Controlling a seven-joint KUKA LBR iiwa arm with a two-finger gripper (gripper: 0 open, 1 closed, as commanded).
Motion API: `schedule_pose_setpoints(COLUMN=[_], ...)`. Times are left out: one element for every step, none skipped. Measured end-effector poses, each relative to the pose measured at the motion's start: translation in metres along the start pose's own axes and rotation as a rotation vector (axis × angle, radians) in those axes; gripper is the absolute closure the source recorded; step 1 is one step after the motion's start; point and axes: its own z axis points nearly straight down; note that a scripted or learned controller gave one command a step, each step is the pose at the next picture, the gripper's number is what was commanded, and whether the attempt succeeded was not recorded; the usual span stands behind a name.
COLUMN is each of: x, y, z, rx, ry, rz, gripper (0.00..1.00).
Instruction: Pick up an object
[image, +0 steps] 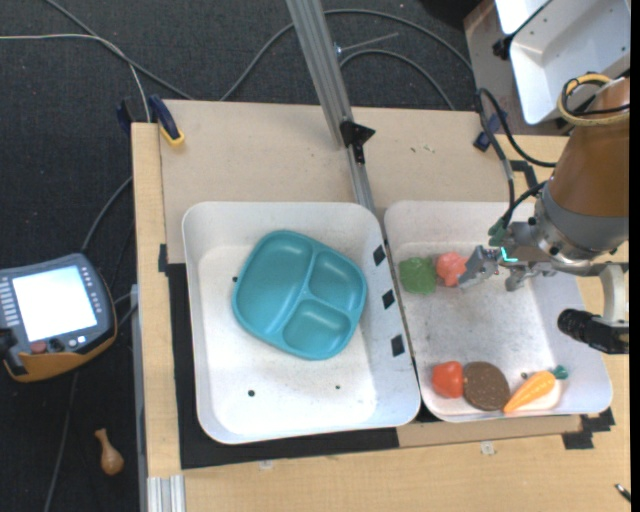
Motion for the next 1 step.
schedule_pose_setpoints(x=[0.0], y=[0.0006], z=[-0.0009], rx=[-0.002], ry=[0.0], rz=[0.0], gripper=[0.0])
